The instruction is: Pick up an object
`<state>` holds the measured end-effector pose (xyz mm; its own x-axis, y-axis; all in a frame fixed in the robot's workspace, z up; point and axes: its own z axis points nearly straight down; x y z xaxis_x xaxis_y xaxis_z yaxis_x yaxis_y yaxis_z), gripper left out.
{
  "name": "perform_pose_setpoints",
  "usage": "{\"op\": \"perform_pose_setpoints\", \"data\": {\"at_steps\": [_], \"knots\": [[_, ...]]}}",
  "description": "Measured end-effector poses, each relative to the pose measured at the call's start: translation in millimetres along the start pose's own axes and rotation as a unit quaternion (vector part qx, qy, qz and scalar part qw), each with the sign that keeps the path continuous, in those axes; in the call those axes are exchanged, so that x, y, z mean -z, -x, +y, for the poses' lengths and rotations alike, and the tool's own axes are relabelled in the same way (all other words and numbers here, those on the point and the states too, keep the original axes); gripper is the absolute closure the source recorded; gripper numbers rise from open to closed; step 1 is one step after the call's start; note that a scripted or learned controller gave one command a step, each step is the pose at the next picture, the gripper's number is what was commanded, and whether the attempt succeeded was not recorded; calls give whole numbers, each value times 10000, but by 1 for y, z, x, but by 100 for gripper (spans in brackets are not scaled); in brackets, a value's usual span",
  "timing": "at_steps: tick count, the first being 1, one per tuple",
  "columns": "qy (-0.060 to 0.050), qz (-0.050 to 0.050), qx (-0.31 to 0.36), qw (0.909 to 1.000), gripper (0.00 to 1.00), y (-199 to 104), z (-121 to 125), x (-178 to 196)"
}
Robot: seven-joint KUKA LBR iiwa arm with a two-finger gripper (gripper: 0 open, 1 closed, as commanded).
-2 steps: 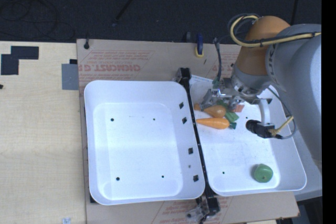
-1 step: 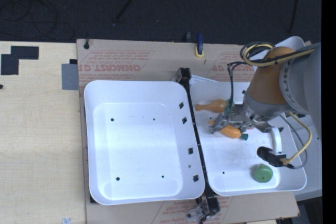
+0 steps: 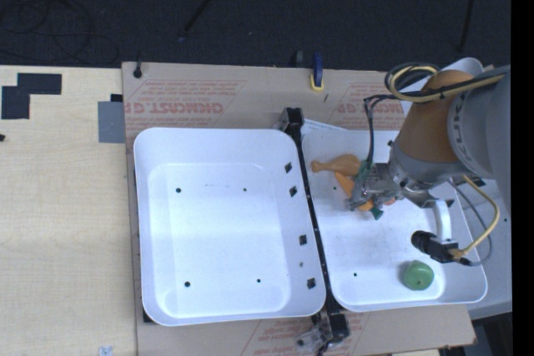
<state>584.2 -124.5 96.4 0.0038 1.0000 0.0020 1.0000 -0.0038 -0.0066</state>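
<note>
Camera view: your gripper (image 3: pixel 370 198) is down in the right bin (image 3: pixel 467 293) just beside the orange toy (image 3: pixel 338 166), jaw state I cannot tell, nothing visibly lifted yet, green ball (image 3: pixel 418 275) sits untouched near the front corner.

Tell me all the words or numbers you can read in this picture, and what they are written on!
Red printed letters on the brown cardboard sheet above the left white plastic bin: upside down and blurred, too unclear to read.
Red printed letters on the same cardboard below the bins, near the bottom edge: also too blurred to read.
Nothing readable on the right white plastic bin, the green round object or the orange object.
</note>
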Motion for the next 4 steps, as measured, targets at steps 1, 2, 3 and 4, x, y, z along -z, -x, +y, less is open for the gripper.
{"op": "perform_pose_setpoints", "data": {"at_steps": [1, 2, 3, 4], "knots": [[2, -6, 15, 10000, 100, -71, -14, 91], [-25, 5, 10, 10000, 100, -114, -114, 89], [19, -9, 18, 10000, 100, -121, -35, 98], [14, -10, 11, 10000, 100, -169, -16, 118]]}}
